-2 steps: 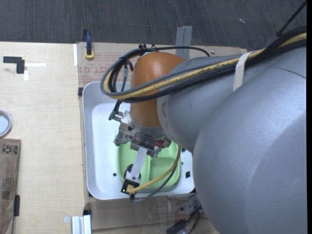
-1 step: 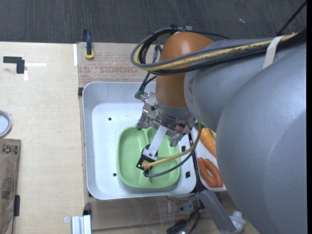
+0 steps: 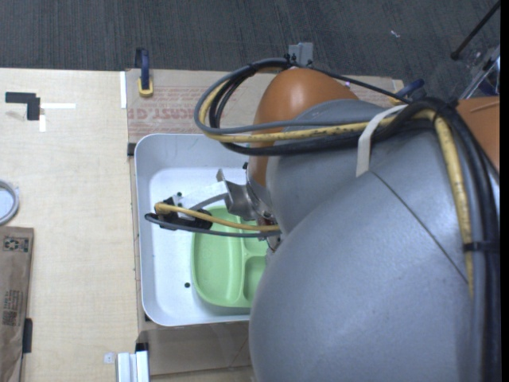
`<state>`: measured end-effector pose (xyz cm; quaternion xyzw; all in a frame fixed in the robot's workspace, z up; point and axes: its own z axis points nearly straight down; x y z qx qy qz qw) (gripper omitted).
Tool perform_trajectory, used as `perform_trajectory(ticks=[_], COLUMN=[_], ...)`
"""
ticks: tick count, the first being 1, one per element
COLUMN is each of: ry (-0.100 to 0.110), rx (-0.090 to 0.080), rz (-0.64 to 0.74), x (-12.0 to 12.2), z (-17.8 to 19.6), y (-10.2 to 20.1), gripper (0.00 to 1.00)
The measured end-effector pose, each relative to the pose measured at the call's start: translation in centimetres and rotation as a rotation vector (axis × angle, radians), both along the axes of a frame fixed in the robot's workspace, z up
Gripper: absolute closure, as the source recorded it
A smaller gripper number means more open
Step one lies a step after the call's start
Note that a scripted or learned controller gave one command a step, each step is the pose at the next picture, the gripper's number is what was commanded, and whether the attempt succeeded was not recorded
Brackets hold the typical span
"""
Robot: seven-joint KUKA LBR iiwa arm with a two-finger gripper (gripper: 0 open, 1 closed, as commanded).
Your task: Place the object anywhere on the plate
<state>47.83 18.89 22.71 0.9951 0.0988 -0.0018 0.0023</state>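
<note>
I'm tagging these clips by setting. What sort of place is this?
Probably a robotics lab or test bench, not a home. A large grey arm with bundled cables reaches over a white bin holding a green plate, set on a wooden bench with a clamp at its edge.

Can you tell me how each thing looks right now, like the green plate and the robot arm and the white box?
Plate: light green, lying flat in the bin, right part hidden behind the arm.
Bin: white, shallow, holding the plate.
Arm: reaching over the bin, covering much of it.
Cables: yellow and black, looped out over the bin above the plate.
Clamp: sitting at the bench's far edge.
</note>
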Motion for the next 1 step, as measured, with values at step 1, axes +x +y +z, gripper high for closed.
perform_trajectory(ticks=[1], ry=[-0.004], rx=[0.004], rz=[-0.001], x=[0.05], z=[-13.60], y=[3.95], gripper=[0.00])
